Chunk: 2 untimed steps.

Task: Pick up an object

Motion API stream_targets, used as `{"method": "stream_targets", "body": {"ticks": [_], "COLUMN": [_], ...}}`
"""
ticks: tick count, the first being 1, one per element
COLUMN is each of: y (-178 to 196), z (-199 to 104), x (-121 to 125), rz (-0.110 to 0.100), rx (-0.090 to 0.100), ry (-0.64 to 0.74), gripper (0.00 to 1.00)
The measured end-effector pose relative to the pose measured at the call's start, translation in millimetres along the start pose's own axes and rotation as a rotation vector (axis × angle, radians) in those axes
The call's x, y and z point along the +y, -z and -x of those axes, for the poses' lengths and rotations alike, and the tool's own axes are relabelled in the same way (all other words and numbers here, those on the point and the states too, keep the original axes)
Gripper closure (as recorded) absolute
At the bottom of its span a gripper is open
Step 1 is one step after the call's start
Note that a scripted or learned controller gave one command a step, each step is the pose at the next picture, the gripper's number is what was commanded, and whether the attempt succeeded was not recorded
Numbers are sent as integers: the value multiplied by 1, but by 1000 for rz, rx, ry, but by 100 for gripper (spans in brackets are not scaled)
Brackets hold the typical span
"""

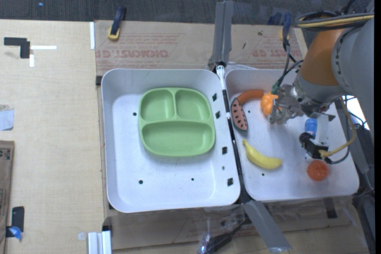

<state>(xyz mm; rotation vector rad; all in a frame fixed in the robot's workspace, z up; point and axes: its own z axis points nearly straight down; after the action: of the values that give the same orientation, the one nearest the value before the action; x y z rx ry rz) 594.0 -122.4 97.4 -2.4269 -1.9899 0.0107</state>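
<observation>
Nearest us, banana (pixel 262 156), loose in right bin (pixel 297 187). We list orange ball (pixel 268 103) above banana, touching hand (pixel 278 115), likely the pick target; grip unreadable. Red fruit (pixel 318 171) right of banana; watermelon slice (pixel 239 114) above-left.

One fixed camera looks down at a slant from above the worktop (pixel 47 128), far enough back to take in both white bins (pixel 119 187). The arm (pixel 351 62) enters from three o'clock.
</observation>
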Motion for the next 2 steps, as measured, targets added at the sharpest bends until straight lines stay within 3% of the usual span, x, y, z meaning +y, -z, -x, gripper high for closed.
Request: {"method": "stream_targets", "body": {"ticks": [1, 2], "y": [0, -7], "z": [0, -10], "x": [0, 41], "rz": [0, 4], "rx": [0, 1], "ry": [0, 83], "gripper": [0, 0]}}
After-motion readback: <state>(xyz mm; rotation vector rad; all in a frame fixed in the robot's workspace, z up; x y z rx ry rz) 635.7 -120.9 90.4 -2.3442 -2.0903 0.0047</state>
